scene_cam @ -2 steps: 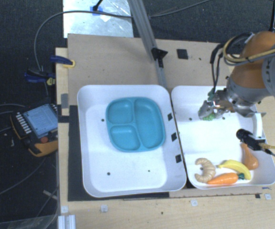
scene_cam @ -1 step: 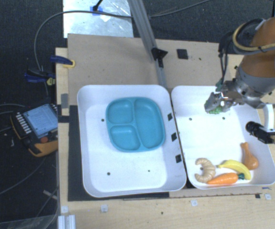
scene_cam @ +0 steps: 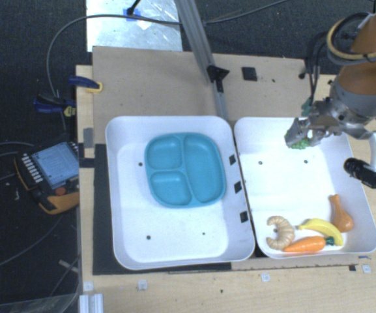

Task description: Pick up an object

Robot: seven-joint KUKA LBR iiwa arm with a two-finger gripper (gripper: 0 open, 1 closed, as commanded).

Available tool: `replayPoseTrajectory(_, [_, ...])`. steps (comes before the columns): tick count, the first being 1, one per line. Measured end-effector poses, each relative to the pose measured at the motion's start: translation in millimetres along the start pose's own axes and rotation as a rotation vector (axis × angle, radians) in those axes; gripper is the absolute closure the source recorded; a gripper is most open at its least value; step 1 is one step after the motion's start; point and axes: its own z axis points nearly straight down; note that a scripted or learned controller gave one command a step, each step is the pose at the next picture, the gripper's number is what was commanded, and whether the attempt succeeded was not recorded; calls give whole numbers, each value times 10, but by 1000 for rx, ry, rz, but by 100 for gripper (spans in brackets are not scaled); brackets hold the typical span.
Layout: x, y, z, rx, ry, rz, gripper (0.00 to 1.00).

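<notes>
On the left we see a blue plate [scene_cam: 185, 170] lying in the left bin [scene_cam: 126, 240], probably as a place for sorted food. In the right bin [scene_cam: 272, 188], toy foods sit in the near corner: a croissant [scene_cam: 279, 231], a carrot [scene_cam: 303, 244], a banana [scene_cam: 321, 227] and a drumstick [scene_cam: 341, 215]. The gripper [scene_cam: 300, 137] is raised above the far side, its jaws clamped on a small green object [scene_cam: 300, 144], so we judge the pick is done.

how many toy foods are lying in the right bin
4, clustered in the near corner of the right bin: croissant, carrot, banana, drumstick. Something green at the gripper may be another.
</notes>
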Motion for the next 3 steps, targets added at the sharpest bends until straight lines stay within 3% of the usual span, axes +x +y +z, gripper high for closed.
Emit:
replayPoseTrajectory(2, [1036, 180, 128, 4, 1, -2, 100])
replayPoseTrajectory(3, [1622, 145, 101, 4, 2, -4, 100])
